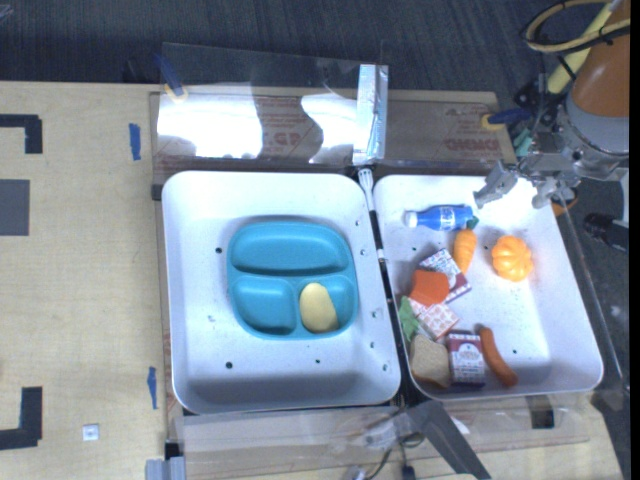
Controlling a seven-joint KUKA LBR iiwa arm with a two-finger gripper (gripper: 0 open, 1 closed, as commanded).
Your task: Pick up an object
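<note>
While the arm reaches in from the right, its claw point(522, 180) hangs over the far right corner of the right bin point(575, 318). The two fingers point(492, 186) are spread apart with nothing between them, so the claw is released and empty.

Just beside the claw, toward the left, a small bottle with a blue label point(440, 217) lies on its side near the far wall of this bin. Below it there is a carrot point(465, 248), and to the right of the carrot a small orange pumpkin point(511, 257) stands apart from the other things. Further toward the near side lie an orange block point(431, 287), some small red and white packets point(439, 318), a red can point(465, 358) and a sausage point(496, 356) close together.

The left bin point(190, 298) holds a blue divided tray point(270, 258). A yellow potato-like object point(318, 307) lies in its lower right compartment.

Both bins stand side by side on the desk point(70, 268), touching each other.
</note>
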